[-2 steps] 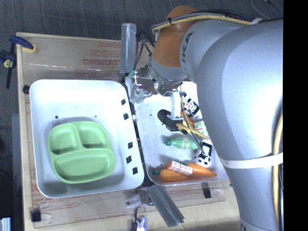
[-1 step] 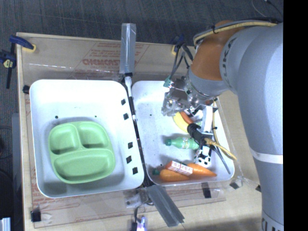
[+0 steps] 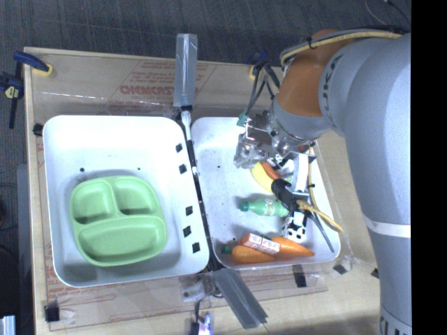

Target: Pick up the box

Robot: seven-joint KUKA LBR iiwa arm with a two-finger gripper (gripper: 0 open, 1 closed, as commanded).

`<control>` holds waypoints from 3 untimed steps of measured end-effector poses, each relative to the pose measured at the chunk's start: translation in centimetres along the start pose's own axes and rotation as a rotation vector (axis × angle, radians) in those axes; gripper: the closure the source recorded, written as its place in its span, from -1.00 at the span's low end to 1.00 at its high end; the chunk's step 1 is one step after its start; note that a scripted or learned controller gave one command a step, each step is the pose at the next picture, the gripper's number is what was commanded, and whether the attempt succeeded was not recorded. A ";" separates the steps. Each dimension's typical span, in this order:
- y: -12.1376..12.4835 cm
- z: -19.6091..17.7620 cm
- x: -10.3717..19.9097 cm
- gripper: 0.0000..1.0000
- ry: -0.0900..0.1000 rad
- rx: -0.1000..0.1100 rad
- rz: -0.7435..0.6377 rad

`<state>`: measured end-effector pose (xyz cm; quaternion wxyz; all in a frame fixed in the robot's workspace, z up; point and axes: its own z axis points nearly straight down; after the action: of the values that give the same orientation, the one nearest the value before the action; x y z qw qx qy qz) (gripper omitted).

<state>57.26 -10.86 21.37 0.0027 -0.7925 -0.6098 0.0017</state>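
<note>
The box (image 3: 260, 241) is small and orange-red with a white label. It lies near the front wall of the right bin (image 3: 216, 187), resting against an orange carrot (image 3: 286, 248). My gripper (image 3: 248, 152) hangs over the back half of the same bin, well behind the box and just left of a yellow banana (image 3: 264, 174). Nothing shows in its grasp. A green plastic bottle (image 3: 264, 206) lies on its side between the gripper and the box.
A green divided plate (image 3: 119, 218) lies in the left bin (image 3: 63, 138). The grey arm with its orange band (image 3: 307, 89) covers the right bin's right side. Bare white floor shows in the left part of the right bin.
</note>
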 end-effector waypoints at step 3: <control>-7.8 12.3 21.8 -1.00 -0.003 -0.003 -0.138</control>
<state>55.26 12.26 9.10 0.0010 -0.7485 -0.6631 0.0017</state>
